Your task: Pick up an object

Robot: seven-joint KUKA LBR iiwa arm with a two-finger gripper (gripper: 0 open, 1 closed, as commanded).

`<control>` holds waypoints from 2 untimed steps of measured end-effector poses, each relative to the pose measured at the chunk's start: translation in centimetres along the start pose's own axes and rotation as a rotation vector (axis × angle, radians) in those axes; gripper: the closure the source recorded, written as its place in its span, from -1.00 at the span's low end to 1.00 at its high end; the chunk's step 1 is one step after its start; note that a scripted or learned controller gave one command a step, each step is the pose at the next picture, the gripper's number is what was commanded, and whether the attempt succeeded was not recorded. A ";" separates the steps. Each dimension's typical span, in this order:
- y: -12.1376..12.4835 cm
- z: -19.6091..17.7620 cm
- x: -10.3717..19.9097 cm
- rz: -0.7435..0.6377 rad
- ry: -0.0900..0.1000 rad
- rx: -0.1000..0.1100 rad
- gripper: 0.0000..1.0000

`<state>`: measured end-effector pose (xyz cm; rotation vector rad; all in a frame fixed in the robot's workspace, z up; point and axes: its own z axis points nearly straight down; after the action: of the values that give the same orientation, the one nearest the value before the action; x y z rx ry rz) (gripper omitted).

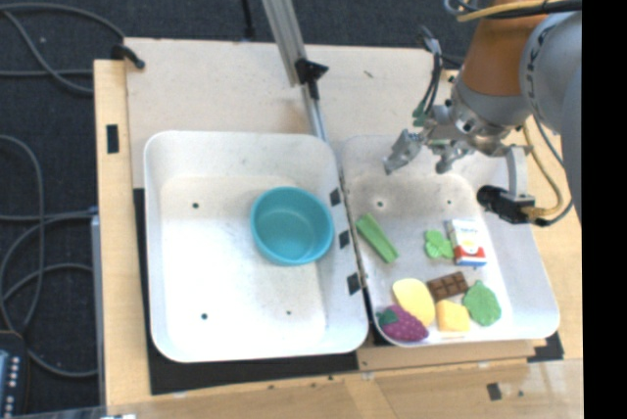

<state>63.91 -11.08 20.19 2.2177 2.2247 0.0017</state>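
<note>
Arm: grey with an orange band, entering from the right, wrist above the upper part of the right bin (pixel 529 256).
Gripper (pixel 423 158): fingers spread apart, nothing between them; it hangs over the bare upper area of the right bin, well apart from the objects.
Left bin (pixel 186 309): contains a teal bowl (pixel 291 225), upright, near the bin's right side.
Right bin, centre: green strip (pixel 377 239) lying at a slant, near the divider between the bins.
Right bin, right side: small green piece (pixel 438 245) just beside a white carton (pixel 468 243) with a red base.
Right bin, lower edge: purple grapes (pixel 404 323), yellow piece (pixel 413 299), brown chocolate bar (pixel 448 286), yellow block (pixel 452 315) and green leafy piece (pixel 482 303), clustered close together.
Bench (pixel 196 84): light wooden board under both bins.
</note>
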 end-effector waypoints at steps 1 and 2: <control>0.0 0.0 0.0 0.000 0.000 0.000 -1.00; 0.3 5.6 0.7 0.000 -0.003 0.005 -1.00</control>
<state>64.22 -10.38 14.54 2.2184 2.2255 -0.0068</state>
